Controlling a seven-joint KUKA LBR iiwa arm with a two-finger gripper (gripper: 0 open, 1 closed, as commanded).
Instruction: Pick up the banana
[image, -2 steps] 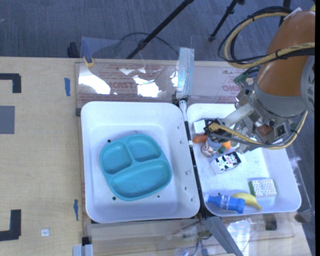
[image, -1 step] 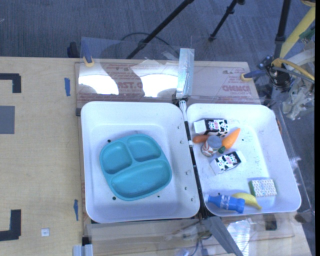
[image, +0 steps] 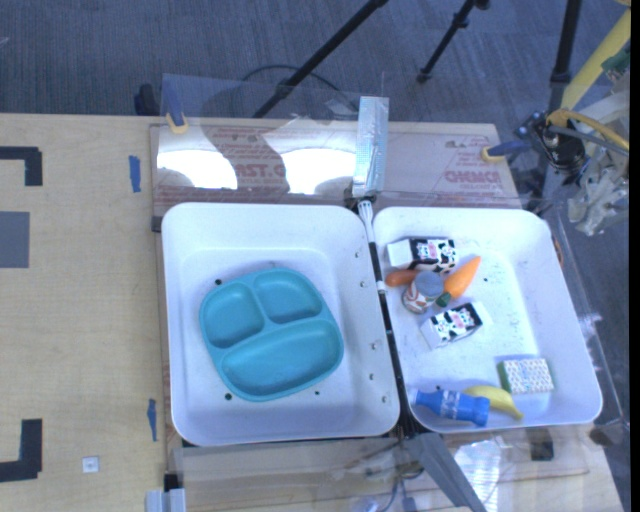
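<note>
Banana (image: 500, 401) in right bin (image: 560, 300), beside blue bottle (image: 452, 405)

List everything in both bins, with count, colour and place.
divided plate: 1, teal, middle of the left bin
banana: 1, yellow, near edge of the right bin, beside the blue bottle
bottle: 1, blue, near edge of right bin
sponge: 1, green-speckled with yellow side, near right corner of right bin
cartons: 2, white with black patches, upper middle of right bin
carrot: 1, orange, between the cartons
small jar: 1, grey lid, beside the carrot
</note>
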